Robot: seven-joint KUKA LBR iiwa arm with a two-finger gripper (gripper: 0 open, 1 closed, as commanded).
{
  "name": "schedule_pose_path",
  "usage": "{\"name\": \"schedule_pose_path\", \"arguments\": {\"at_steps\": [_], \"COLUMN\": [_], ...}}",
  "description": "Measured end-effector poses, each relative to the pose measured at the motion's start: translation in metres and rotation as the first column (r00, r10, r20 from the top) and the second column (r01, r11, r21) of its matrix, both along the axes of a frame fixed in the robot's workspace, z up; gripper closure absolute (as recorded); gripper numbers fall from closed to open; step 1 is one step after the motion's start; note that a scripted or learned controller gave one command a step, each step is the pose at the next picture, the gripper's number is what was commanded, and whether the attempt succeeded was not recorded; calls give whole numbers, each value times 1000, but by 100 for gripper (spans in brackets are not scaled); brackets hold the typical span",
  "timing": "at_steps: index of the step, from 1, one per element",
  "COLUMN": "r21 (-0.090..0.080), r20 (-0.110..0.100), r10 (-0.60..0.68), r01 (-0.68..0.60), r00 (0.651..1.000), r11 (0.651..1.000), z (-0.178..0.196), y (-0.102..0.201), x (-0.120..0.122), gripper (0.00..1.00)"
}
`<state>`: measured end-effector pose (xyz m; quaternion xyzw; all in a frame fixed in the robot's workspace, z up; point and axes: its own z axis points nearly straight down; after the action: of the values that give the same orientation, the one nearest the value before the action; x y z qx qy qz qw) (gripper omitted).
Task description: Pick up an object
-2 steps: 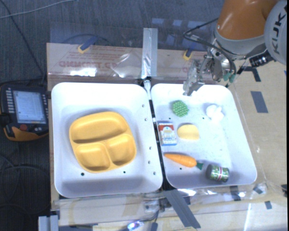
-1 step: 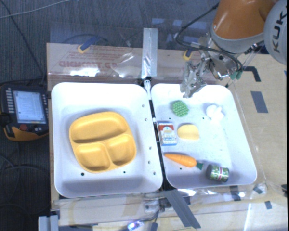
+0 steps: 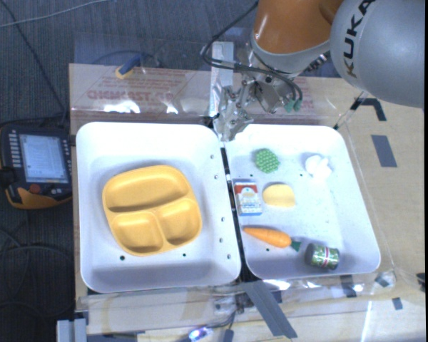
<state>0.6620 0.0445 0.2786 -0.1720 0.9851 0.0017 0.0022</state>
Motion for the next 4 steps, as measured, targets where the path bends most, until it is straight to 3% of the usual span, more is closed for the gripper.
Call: {"name": "schedule_pose_path", "arguments": {"at_steps": [1,2,3,4], "r21": [-5,-5,-1,-5], "r20": [1,2,1,2], "r10": [126,318,105,372], "r01": [-126,-318,-105,-372], "r00": [992,948,995,928], "r11": [992,948,995,928], "z": [14,43,-2,23], "y": [-138,-241,-249,-267], "x": [3,-16,-37,-30], "gripper": [100,100,100,100]}}
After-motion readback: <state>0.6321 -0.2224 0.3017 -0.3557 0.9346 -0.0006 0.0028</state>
